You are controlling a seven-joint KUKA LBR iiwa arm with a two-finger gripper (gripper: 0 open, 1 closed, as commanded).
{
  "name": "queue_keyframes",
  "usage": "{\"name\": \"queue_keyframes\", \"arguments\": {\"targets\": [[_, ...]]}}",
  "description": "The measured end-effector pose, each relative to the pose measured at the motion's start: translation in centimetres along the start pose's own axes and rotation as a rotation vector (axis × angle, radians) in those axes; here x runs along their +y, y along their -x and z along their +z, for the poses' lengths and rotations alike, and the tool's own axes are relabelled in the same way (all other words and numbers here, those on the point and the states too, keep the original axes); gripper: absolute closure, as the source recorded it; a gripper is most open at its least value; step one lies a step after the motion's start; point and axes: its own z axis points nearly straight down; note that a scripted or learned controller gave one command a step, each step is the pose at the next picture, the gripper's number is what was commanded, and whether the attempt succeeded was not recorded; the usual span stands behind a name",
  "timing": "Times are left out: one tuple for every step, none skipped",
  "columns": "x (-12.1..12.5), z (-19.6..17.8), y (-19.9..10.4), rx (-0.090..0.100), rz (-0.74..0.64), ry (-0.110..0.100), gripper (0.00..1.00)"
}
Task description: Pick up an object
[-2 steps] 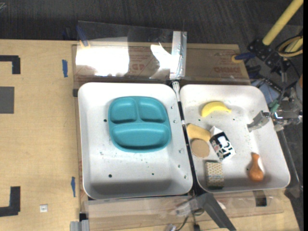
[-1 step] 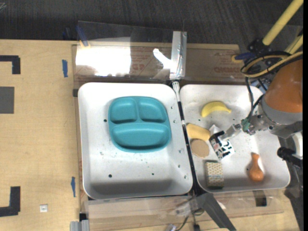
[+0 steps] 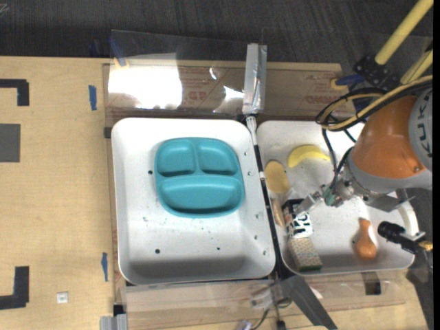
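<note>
- Camera view, nearest edge first: at the bottom of the right bin (image 3: pixel 385 263) lies a sponge (image 3: pixel 303 253), tan with a green edge, close to the wall between the two bins.
- Just above the sponge is a small black and white box (image 3: pixel 300 224), and it seems to touch the sponge's upper end.
- In the lower right part of the same bin lies an orange pear-shaped toy (image 3: pixel 365 240), well apart from the sponge and near a black part of the arm.
- The tool (image 3: pixel 317 199) is low over the middle of the right bin, pointing to the left, just above the black and white box. I cannot tell if it is released or clenched, and I see nothing in it.
- Behind the tool, the arm (image 3: pixel 388 150) with its orange band covers the right side of this bin.
- A tan oval thing (image 3: pixel 277 176) lies near the wall between the bins, further up than the tool.
- A yellow banana (image 3: pixel 307 157) lies beside it to the right, near the far part of the bin.
- The left bin (image 3: pixel 137 239) holds a blue-green divided plate (image 3: pixel 199 176), a little toward its far side.
- Behind both bins stands a clear plastic sheet (image 3: pixel 179 81) on the brown desk (image 3: pixel 48 205).
</note>
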Motion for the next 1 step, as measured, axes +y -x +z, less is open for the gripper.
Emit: {"name": "queue_keyframes", "arguments": {"targets": [[9.08, -7.93, 3.29, 0.018, 0.178, -0.027, 0.0]]}}
